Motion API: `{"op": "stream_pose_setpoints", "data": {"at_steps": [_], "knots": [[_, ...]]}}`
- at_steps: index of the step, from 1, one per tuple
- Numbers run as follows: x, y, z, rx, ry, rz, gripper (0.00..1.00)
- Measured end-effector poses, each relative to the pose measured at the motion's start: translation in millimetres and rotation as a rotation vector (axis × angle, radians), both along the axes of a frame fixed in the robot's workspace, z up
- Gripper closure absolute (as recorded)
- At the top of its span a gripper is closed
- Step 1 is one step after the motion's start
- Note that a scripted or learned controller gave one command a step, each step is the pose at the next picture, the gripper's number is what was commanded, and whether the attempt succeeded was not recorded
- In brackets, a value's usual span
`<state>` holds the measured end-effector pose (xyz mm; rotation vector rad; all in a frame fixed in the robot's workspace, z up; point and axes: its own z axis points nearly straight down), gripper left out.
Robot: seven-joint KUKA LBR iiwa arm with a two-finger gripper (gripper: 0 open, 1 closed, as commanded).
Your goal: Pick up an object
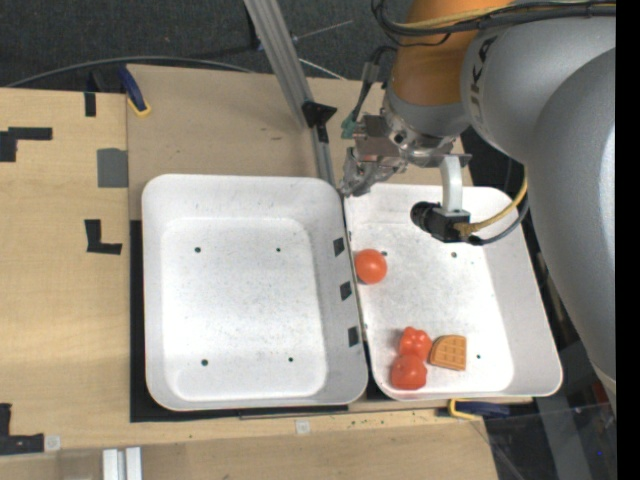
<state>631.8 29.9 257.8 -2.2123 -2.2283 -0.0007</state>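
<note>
Orange ball (371,266), red pepper (409,358) and waffle piece (449,352) lie ungrasped in our right bin (500,298), so picking remains undone; our claw (356,180), hovering at twelve o'clock, is unreadable.

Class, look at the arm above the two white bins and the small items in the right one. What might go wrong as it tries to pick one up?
1. The gripper hangs at the far end of the wall between the bins; coming straight down, it may strike that wall.
2. The round orange ball lies close to the wall and could roll away when touched.
3. The red lumpy toy touches the tan waffle-shaped piece, so a grasp may catch both or neither.
</note>
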Motion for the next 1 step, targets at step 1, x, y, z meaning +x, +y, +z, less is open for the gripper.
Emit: {"op": "stream_pose_setpoints", "data": {"at_steps": [1], "knots": [[2.4, 46.5, -18.7, -0.001, 0.003, -0.002, 1.00]]}}
